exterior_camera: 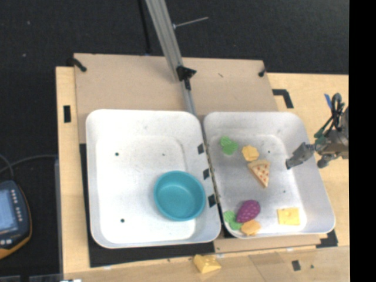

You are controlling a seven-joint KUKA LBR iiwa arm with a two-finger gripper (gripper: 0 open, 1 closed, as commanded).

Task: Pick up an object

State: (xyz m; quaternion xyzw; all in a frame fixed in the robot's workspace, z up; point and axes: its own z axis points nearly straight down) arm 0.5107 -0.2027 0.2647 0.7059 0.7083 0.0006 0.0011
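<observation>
Pizza slice (259,173) sits beside orange piece (250,153) (green (228,145) near); tool (311,155) open, empty.

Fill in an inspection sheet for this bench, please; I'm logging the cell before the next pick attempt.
Surface: bench bears two white bins, left bin and right bin.
Job's things: right bin holds pizza slice, purple grapes, yellow cheese square and small green and orange pieces.
Clutter: blue bowl in left bin; cheese wedge on the bench in front of the bins.
Grippers: gripper over right bin's right edge, holding nothing.
Cables: by arm wrist.
Surroundings: handheld pendant at left.
</observation>
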